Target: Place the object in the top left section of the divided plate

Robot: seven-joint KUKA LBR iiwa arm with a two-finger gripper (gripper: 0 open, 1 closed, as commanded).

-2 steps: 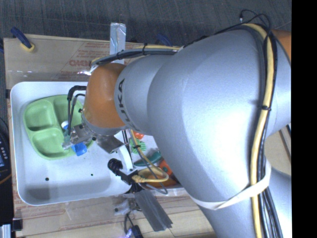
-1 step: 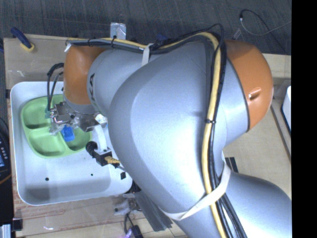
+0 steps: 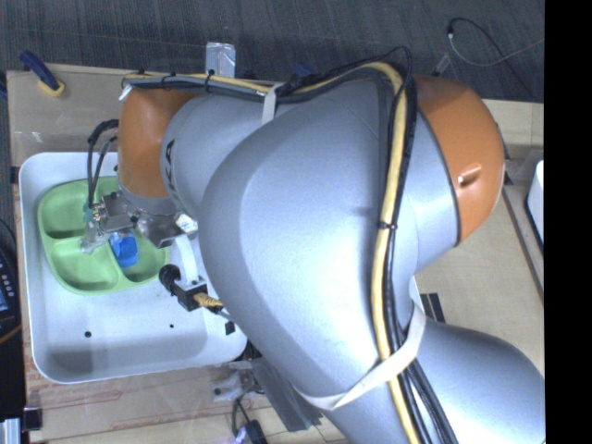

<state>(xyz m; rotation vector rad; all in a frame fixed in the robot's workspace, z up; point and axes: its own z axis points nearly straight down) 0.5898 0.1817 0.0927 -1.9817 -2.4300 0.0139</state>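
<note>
A green divided plate (image 3: 63, 248) lies at the left end of the left white bin (image 3: 111, 345). My gripper (image 3: 104, 228) hangs low over the plate's middle, reaching in from the right under the arm's orange band. A small blue object (image 3: 125, 250) shows just below and right of the gripper, over the plate's right-hand section near the divider. Whether it is held or resting on the plate cannot be made out. The plate's upper left section (image 3: 57, 213) shows bare green.
The bulky grey arm (image 3: 342, 229) covers the right bin and most of the bench. A blue and yellow clamp (image 3: 43, 73) sits on the bench's far left edge, and a metal clip (image 3: 220, 58) on its back edge. The left bin's front floor shows white.
</note>
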